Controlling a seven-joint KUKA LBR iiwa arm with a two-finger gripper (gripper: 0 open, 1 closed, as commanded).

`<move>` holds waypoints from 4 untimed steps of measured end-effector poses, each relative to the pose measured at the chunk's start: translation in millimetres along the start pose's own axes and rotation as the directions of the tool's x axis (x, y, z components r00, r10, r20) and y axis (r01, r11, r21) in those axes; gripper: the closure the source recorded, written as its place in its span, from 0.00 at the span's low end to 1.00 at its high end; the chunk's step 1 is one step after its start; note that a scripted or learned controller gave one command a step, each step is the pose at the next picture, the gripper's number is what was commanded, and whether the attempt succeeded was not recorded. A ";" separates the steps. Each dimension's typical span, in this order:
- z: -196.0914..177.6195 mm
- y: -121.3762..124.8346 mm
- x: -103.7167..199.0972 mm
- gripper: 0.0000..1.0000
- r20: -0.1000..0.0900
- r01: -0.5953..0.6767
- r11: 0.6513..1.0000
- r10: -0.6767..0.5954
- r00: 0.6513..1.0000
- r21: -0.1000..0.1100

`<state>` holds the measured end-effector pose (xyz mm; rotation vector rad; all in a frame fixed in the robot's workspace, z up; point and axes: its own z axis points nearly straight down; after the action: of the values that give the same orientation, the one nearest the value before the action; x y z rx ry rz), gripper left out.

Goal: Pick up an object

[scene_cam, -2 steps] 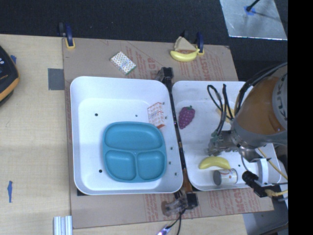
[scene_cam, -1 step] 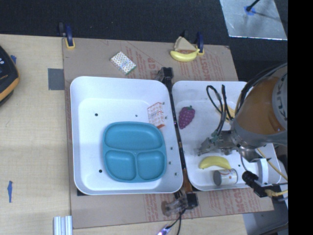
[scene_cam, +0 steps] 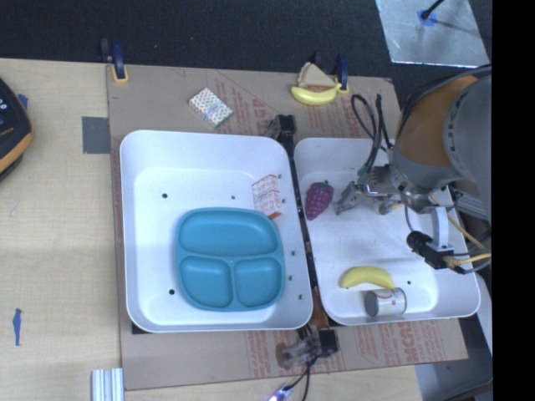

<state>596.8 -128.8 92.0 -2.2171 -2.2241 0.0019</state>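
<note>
In the right bin [scene_cam: 451, 303] a purple bunch of grapes [scene_cam: 318, 199] lies at the left wall. A yellow banana [scene_cam: 366, 277] lies near the front, with a small grey can [scene_cam: 384, 302] on its side just in front of it. My gripper [scene_cam: 345, 200] hangs low over the right bin, just right of the grapes, pointing left toward them. Nothing shows in its grasp. The left bin [scene_cam: 150, 161] holds a blue divided plate [scene_cam: 228, 257] and a red-and-white packet [scene_cam: 267, 195] at its right wall.
Behind the bins, a second banana with a sandwich wedge [scene_cam: 315, 88] and a patterned square packet [scene_cam: 210, 106] lie on the cardboard. A black-and-yellow device [scene_cam: 10, 124] sits at the far left. Black cables [scene_cam: 368, 119] loop behind the right bin.
</note>
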 end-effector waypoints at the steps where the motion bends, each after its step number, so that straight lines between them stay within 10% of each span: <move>1: -2.2 58.3 26.4 0.00 0.013 -0.004 1.000 0.004 1.000 -0.003; 4: -1.9 59.4 24.7 0.00 0.011 -0.003 1.000 0.003 1.000 -0.002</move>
<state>656.2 -104.0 93.8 -2.2274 -2.2271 0.0126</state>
